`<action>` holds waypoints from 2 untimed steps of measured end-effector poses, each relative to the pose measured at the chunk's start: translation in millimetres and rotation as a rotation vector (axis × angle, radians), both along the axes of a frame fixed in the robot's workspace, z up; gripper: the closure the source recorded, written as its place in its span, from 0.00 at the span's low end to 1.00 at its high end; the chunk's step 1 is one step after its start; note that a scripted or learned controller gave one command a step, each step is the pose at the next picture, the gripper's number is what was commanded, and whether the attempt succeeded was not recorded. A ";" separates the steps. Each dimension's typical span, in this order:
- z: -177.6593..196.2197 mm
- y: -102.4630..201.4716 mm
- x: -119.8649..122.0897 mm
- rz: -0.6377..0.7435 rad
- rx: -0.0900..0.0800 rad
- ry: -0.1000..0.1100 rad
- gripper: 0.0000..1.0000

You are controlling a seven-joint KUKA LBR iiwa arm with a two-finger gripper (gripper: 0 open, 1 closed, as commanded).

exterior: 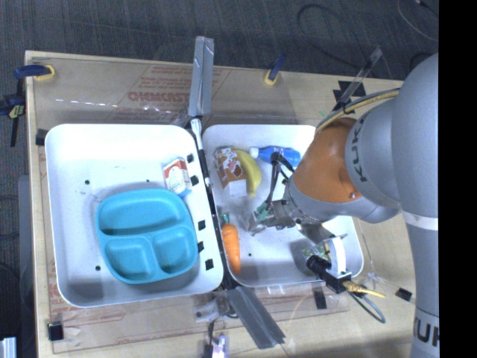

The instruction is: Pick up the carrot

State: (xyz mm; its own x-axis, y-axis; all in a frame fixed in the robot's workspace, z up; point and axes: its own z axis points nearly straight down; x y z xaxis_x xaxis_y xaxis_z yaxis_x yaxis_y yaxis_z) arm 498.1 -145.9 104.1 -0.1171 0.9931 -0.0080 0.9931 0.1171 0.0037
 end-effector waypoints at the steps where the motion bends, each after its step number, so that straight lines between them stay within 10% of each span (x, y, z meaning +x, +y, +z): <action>1: -7.5 36.2 -19.3 -0.070 -0.011 -0.012 1.00; 2: 87.3 108.8 -11.7 -0.245 0.009 0.006 1.00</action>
